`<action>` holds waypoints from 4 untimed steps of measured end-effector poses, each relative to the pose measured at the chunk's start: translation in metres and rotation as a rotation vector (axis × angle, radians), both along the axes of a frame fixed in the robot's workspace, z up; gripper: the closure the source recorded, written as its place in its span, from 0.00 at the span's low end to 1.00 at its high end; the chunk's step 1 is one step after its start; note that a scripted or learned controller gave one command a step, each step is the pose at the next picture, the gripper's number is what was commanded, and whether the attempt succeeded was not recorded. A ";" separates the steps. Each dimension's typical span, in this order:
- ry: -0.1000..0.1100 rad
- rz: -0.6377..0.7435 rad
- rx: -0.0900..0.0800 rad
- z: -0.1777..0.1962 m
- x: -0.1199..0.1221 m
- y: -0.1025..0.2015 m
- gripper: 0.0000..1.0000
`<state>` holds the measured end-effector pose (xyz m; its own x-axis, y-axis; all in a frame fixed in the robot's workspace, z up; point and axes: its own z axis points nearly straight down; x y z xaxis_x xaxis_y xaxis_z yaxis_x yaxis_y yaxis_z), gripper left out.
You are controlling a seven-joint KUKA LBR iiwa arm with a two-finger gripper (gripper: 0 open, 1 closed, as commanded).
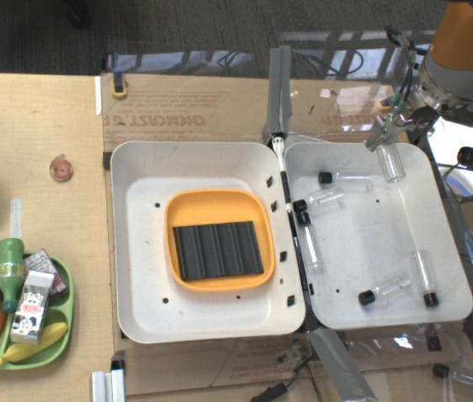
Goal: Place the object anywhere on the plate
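pincer [384, 134] hangs just above clear vial [393, 162], plate [218, 208] well apart.

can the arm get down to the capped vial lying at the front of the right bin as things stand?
Probably yes. The vial lies alone on the right bin floor, nothing over it; the gripper hangs over the bin's far edge, holding a clear tube.
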<state>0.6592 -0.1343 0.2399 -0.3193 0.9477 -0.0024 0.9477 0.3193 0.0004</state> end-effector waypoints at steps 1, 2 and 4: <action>0.000 0.198 0.000 0.020 0.000 0.029 1.00; 0.001 0.350 0.001 -0.042 0.000 0.066 1.00; 0.001 0.637 0.001 -0.016 -0.008 0.090 1.00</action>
